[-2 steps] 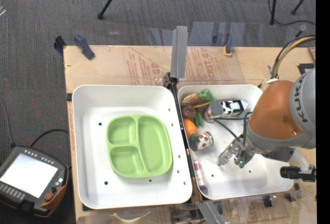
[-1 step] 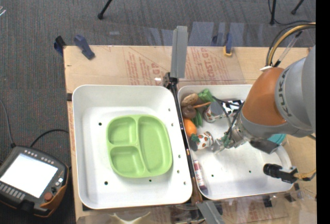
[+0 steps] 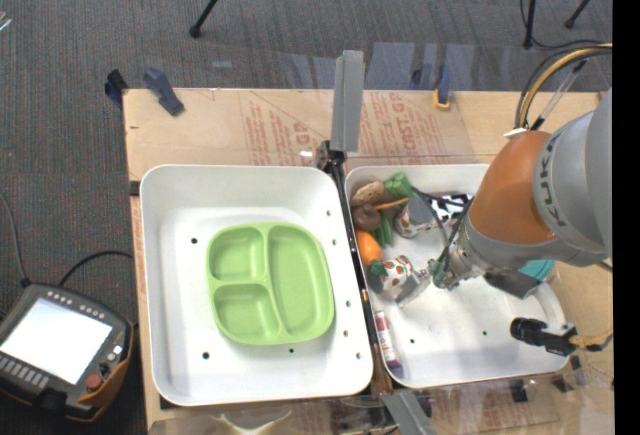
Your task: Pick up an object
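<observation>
White bins, arm reaching into the right one; pick not yet confirmed.

You see the end effector (image 3: 440,273) low in the right bin (image 3: 470,363), near that bin's left wall, among a cluster of small objects: an orange item (image 3: 369,248), a round patterned piece (image 3: 397,271), a grey block (image 3: 410,287) and green and brown items (image 3: 385,191) toward the far left corner. You cannot tell from this view how far the end effector is open, nor whether anything sits in it. No object appears lifted clear of the bin floor, so judge the task as at the approach or grasp stage, with closing and lifting left to do. The left bin (image 3: 170,223) holds a green divided plate (image 3: 270,283) at its centre.
</observation>
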